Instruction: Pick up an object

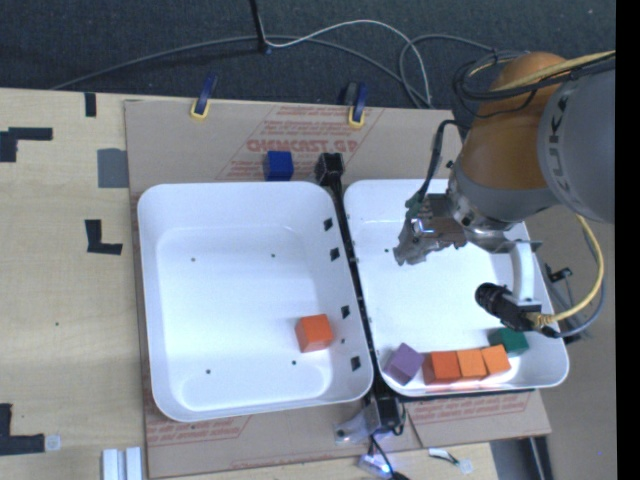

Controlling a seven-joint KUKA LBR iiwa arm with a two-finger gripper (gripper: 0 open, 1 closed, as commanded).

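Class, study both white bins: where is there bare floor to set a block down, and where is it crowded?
The left bin is bare apart from one orange cube near its lower right. In the right bin, the floor between the gripper and the bottom row is bare. Crowded: the purple block, orange blocks and green block.

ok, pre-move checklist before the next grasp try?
1. Gripper carrying nothing: ok, it hangs over bare floor of the right bin.
2. Finger opening: cannot tell.
3. Targets in right bin: ok, purple block, two orange blocks and green block sit along the near wall.
4. Room around them: not ok, they touch each other and crowd the wall.
5. Easier target: ok, lone orange cube in left bin.
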